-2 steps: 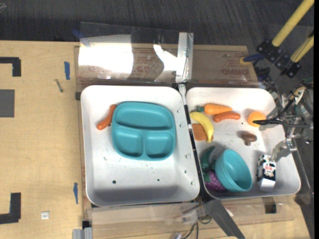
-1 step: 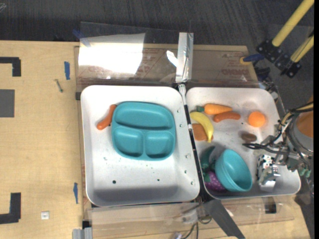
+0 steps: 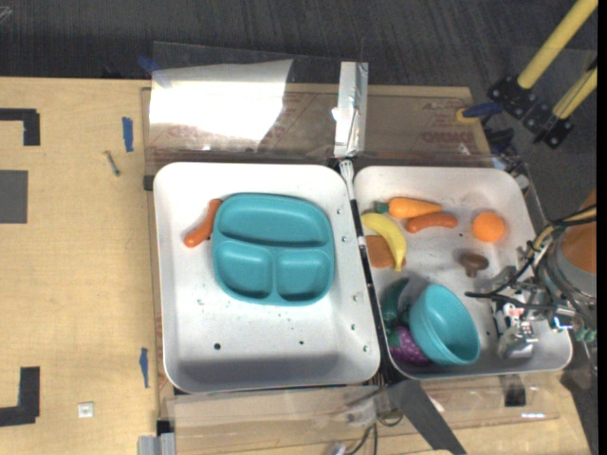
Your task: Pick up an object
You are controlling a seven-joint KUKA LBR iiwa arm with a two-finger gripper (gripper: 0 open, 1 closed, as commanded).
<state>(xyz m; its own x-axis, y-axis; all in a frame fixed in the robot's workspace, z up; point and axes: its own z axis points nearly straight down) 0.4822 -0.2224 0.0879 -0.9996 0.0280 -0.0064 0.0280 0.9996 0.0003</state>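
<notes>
The gripper [image 3: 517, 325] hangs over the right bin's [image 3: 432, 183] near right corner — whether it is released or clenched we cannot tell. Nearest lies the teal bowl [image 3: 446, 323], tipped on its side: light, stiff, slippery — we'd pinch its rim.

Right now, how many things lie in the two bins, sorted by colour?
Orange: 4, a piece beside the plate, carrot, another piece below it, ball
Teal: 2, plate, bowl
Yellow: 1, banana
Purple: 1, grapes
Brown: 1, small lump
Total: 9
</notes>
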